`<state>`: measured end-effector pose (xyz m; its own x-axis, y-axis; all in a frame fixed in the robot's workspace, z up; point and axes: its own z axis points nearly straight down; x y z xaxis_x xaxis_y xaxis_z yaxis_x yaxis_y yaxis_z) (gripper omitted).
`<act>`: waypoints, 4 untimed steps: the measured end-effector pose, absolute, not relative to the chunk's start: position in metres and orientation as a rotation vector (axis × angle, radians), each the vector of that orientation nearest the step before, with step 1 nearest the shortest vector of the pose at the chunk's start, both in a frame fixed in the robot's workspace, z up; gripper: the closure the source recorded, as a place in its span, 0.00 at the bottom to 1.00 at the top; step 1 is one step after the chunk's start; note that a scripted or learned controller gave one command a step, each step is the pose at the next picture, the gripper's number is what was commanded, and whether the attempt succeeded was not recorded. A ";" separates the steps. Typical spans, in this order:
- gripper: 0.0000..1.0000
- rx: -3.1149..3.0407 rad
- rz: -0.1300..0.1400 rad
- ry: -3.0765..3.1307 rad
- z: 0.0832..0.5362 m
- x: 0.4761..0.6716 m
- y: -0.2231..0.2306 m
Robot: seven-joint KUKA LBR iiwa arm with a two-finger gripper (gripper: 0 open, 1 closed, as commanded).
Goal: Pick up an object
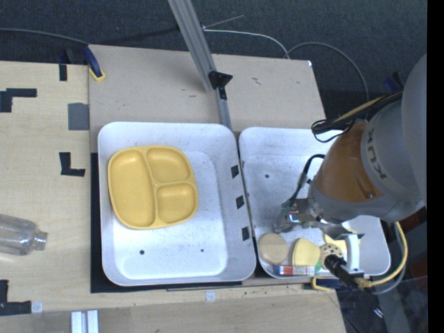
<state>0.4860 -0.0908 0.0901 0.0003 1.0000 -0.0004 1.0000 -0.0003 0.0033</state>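
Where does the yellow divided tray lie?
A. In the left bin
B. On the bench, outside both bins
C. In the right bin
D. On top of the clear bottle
A: the yellow divided tray lies flat on the floor of the left bin, in its upper left part, while the arm's pincer is over the right bin.

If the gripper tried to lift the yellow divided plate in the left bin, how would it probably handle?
The yellow divided plate looks like moulded plastic, so probably stiff and light. It lies flat on the left bin floor, unlikely to roll or tip, though its smooth surface may slide when pushed. Its low raised rim seems the likeliest place for fingers to grip.
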 end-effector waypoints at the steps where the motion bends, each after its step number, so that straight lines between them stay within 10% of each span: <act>1: 1.00 2.221 0.003 2.218 0.090 0.486 -0.091; 4: 1.00 2.221 0.004 2.219 0.090 0.486 -0.090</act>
<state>0.4859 -0.0904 0.0901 0.0009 1.0000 -0.0001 1.0000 -0.0009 0.0035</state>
